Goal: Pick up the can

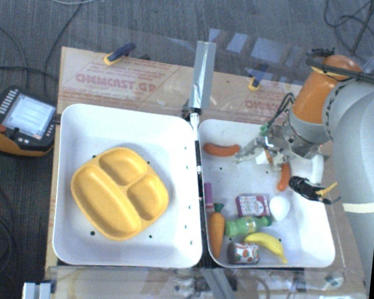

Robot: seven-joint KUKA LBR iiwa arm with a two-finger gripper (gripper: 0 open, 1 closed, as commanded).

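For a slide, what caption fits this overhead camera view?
Grey arm's gripper hovers over the right white bin, far from the small red-labelled can beside a yellow banana; a yellow divided tray sits left.

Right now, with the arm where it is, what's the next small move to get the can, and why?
Probably travel the gripper toward the near edge of the right bin, stopping above the can. The gripper hangs over the bin's far end beside the sausage, while the can lies at the near wall, between the carrot and the banana, just under the green bottle.

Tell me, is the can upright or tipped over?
Tipped: the can lies on its side at the right bin's front wall, between carrot and banana.
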